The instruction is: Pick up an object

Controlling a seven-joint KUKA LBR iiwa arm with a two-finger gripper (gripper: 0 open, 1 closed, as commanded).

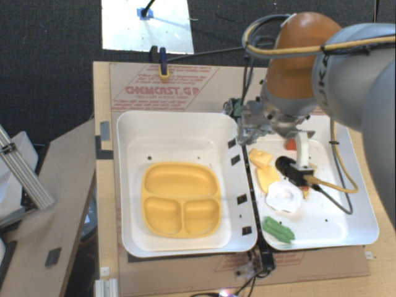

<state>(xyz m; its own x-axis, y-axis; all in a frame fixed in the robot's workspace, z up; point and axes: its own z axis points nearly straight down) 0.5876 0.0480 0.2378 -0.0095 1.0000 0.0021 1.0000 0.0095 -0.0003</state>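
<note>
**Yellow tray at left, arm poised over the loose objects at right**

Yellow plastic, moulded into three compartments: the divided tray (181,198) lies flat in the left bin (131,142), and I take it as my mark for this frame. Beyond the tray's far side, a cardboard sheet (164,82) with red lettering runs under both bins, with a blue-and-yellow clamp (162,64) on its far edge.

Right of the tray, across the seam where the bins meet, the right bin (359,224) holds everything I could pick. A yellow wedge (260,158) lies nearest the tray's far right corner. A paler yellow piece (267,178) sits just on its near side, and a white crumpled object (283,197) is against that. A green piece (278,229) lies close to the seam, level with the tray's near edge. A small red-orange piece (291,145) sits farther right of the tray than the wedge.

The gripper (250,129) hangs just right of the tray's far right corner, above the yellow wedge. From my station I cannot tell whether it is open or closed. The grey arm (356,67), with its orange band, reaches in well to the tray's right.
</note>
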